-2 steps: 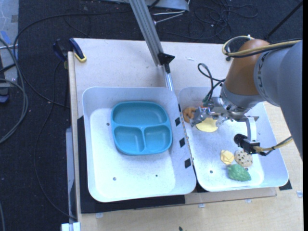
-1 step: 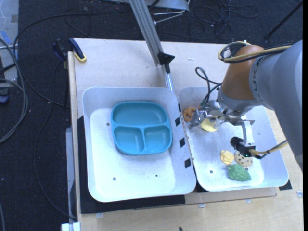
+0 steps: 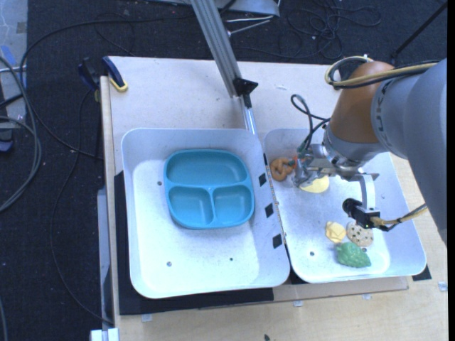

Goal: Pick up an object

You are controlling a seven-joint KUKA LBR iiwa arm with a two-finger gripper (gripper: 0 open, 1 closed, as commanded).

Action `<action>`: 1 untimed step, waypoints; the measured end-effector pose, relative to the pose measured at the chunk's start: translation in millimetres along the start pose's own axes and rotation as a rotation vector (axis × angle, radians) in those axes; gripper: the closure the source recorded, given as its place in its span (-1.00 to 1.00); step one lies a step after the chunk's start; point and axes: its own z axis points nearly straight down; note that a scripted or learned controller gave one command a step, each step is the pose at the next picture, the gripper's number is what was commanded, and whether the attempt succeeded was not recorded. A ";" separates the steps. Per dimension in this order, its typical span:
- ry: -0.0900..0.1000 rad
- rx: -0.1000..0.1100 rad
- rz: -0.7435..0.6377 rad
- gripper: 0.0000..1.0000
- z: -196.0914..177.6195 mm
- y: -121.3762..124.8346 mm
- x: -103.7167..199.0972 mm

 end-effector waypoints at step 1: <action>0.002 0.004 -0.003 1.00 -52.8 12.3 -3.0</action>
